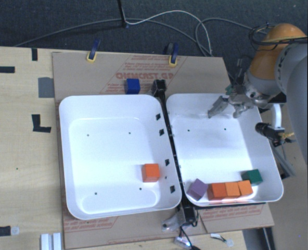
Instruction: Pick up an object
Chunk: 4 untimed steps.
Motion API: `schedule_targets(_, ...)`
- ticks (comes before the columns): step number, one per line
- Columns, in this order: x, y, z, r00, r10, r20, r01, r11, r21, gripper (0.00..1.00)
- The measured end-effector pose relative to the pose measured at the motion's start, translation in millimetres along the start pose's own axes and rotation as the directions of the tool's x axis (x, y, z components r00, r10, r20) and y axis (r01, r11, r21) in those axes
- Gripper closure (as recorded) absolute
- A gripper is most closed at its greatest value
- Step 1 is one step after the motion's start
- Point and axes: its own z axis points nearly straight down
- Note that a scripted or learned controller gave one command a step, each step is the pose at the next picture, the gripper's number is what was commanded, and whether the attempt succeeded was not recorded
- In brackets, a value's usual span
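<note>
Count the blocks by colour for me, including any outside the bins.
Orange: 4
Purple: 1
Green: 1
Blue: 1, outside the bins
Total: 7

orange cube (pixel 151 172) in left bin; purple, orange, green blocks (pixel 226 189) along right bin's near wall

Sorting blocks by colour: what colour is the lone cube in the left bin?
Orange cube, clearest in the camera view.
</note>
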Motion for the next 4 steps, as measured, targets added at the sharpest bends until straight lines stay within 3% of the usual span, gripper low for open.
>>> schedule_targets(1, 0, 1, -13, 1.000, -0.001, 0.001, 0.001, 1.000, -0.004, 1.00)
schedule_targets(4, -11, 8, -171, 1.000, 0.000, 0.002, 0.000, 1.000, -0.009, 1.00)
